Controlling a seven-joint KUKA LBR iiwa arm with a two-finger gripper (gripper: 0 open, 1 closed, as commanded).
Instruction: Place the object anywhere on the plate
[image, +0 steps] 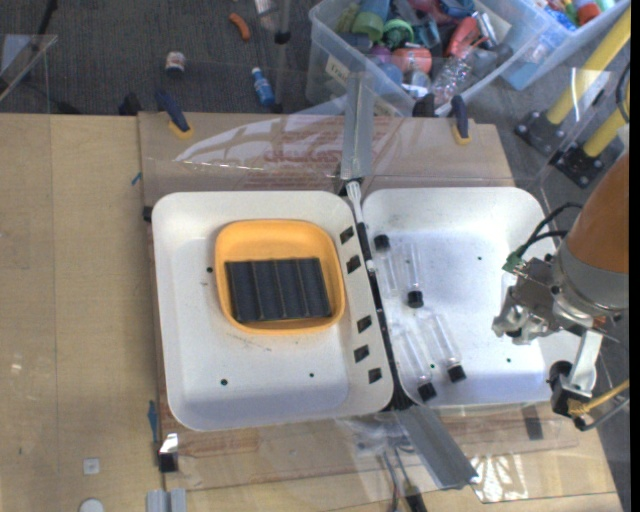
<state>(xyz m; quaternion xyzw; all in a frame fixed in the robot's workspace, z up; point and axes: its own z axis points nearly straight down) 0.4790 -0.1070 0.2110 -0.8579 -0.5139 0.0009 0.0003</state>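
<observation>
An orange plate (277, 238) lies in the left white bin (190, 380). A dark, ribbed rectangular object (278, 290) rests flat on the plate and covers most of its middle. My gripper (525, 318) hangs over the right side of the right bin (470, 215), far from the plate and the object. The grey arm with its orange band (608, 235) enters from the right edge above it. Nothing shows between the gripper and the bin floor.
Several small black knobs with clear plastic pieces (413, 298) lie on the right bin's floor near the middle divider (362, 290). A clear tub of colourful items (440, 40) stands behind the bins. Wooden bench surface stretches out to the left.
</observation>
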